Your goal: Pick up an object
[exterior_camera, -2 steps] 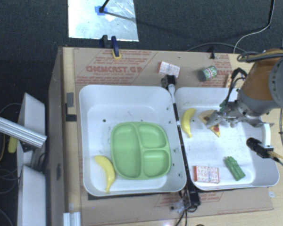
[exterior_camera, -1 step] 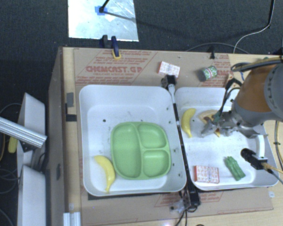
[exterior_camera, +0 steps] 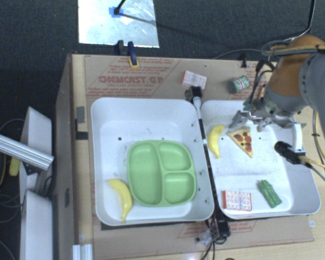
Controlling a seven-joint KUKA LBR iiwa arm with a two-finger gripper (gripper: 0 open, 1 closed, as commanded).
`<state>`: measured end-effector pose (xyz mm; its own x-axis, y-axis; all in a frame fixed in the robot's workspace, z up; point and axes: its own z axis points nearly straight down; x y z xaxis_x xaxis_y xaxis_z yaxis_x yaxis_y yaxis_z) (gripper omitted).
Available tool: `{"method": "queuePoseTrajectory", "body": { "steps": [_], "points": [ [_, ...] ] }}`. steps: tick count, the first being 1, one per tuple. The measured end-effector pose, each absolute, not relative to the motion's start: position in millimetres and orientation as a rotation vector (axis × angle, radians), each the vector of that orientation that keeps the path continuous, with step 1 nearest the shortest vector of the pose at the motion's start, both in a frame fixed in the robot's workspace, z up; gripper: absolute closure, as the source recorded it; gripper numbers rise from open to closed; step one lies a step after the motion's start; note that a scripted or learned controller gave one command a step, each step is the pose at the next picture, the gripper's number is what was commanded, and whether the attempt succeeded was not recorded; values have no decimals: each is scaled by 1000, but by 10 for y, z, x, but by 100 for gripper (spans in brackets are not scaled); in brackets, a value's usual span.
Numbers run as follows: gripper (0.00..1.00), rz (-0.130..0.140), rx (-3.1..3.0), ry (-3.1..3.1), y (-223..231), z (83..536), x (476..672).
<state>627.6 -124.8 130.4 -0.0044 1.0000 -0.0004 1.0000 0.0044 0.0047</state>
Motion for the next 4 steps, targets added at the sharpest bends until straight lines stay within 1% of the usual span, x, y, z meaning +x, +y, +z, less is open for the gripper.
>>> {"method": "queuePoseTrajectory", "body": {
  "steps": [1, 2, 3, 4],
  "points": [
    [0, -1, 2220, 2223, -1559, 838, 6127],
    [100, 1, 2216, 2224, -1561, 956, 6137],
    [100, 3, 2216, 2224, -1262, 1310, 5787],
    [100, 2, 2219, 2220, -1380, 1911, 5254]
  ]
}}
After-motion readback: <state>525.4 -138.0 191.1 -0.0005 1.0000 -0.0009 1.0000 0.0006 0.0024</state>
